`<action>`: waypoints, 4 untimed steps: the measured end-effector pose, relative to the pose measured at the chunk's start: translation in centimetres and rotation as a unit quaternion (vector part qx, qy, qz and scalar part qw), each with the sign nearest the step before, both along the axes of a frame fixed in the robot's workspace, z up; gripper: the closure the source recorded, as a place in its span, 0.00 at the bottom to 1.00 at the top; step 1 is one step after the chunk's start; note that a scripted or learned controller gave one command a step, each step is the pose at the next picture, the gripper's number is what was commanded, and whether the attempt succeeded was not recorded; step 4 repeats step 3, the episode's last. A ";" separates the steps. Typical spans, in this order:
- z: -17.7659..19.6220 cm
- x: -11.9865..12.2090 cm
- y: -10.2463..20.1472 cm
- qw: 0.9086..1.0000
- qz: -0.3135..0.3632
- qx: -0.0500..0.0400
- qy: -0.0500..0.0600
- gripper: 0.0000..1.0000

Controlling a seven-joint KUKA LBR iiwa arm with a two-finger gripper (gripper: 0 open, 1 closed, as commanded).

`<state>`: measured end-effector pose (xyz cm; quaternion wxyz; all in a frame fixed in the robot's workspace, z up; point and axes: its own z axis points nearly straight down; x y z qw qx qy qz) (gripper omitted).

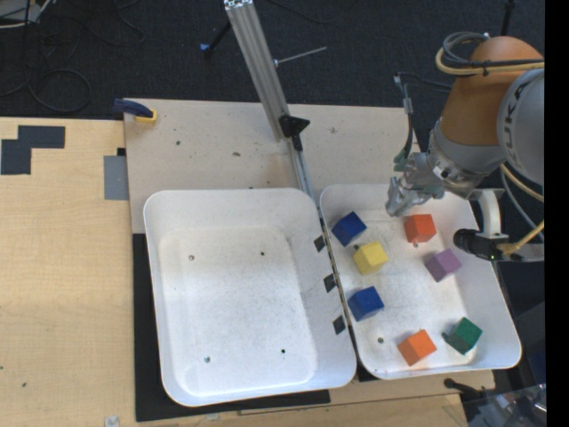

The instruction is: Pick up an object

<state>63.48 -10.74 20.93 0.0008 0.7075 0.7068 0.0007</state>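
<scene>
A slanted aluminium rail (265, 69) with a checkered tip is being seen above the bench, running down to a black bracket (292, 126). A blue-and-yellow clamp (135, 109) is being shown at the board's far left corner. Dark patches (32, 145) are being displayed on the wooden surface (62, 283) at left. Cables (53, 78) are being seen lying on the dark floor behind.
</scene>
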 end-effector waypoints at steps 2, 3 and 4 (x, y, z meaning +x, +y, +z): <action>0.9 -1.7 10.0 1.000 0.002 0.001 0.003 1.00; 2.1 -2.7 15.7 1.000 0.003 0.001 0.003 1.00; 2.1 -2.7 15.7 1.000 0.003 0.001 0.003 1.00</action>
